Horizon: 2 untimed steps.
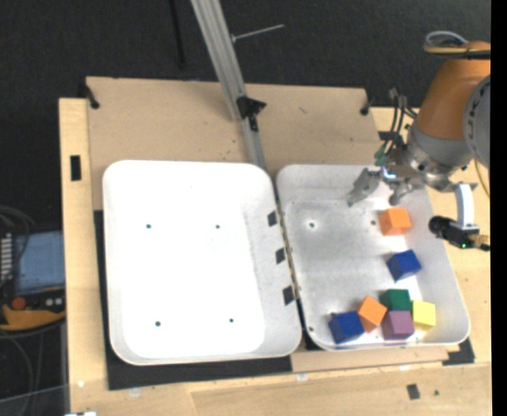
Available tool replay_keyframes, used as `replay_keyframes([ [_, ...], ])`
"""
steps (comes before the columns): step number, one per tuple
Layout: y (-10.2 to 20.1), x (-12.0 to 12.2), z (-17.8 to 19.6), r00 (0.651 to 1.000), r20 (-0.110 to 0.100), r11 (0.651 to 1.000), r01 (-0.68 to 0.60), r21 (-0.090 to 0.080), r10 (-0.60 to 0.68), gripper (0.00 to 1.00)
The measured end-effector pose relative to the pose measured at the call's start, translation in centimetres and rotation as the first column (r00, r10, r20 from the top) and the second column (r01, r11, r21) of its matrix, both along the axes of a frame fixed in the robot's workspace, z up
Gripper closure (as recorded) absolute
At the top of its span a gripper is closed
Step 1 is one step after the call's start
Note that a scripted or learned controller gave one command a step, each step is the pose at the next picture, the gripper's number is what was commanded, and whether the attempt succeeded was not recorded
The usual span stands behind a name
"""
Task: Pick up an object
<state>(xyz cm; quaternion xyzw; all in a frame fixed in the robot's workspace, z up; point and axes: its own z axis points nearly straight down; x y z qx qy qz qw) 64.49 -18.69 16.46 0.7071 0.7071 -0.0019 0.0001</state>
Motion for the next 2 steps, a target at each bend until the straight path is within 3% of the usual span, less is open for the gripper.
replay_keyframes([
  [1, -1.0, 0.2, -4.2, 1.000, 0.013, 1.000, -0.001, 0.000, 0.001, 0.00],
  [2, -1.0, 0.4, -2.7, 1.000, 0.021, 1.000, -0.002, 0.001, 0.002, 1.00],
])
